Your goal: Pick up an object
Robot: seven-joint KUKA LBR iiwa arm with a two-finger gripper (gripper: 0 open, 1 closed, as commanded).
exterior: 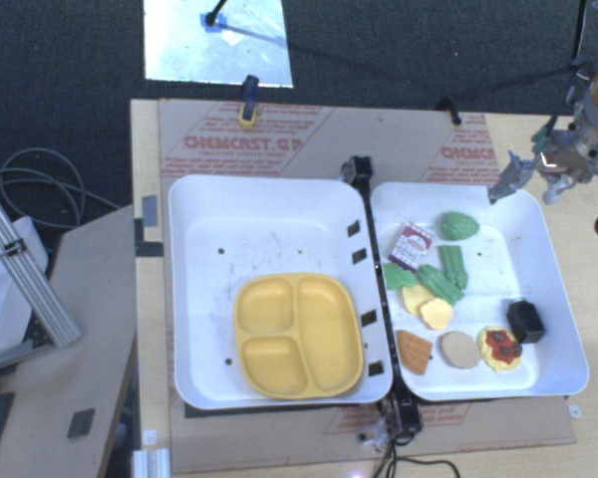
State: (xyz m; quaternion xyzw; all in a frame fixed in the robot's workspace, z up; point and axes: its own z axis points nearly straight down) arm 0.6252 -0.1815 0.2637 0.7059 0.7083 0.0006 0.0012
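Note:
The right bin [548,257] holds several toy foods: a green leafy piece [459,226], a red-and-white packet [411,246], green pods [445,272], a yellow chunk [429,308], a brown wedge [414,351], a tan disc [459,350], a small pizza [501,348] and a black block [524,321]. My gripper [530,180] hangs at the bin's far right corner, above its rim, away from all the toys. Its two fingers stand spread apart with nothing between them.
The left bin [209,227] bears a yellow divided tray [299,334] at its near side. Black clips [357,170] line the seam between the bins. A yellow clamp [248,111] sits at the bench's far edge, a metal sheet [217,28] beyond it.

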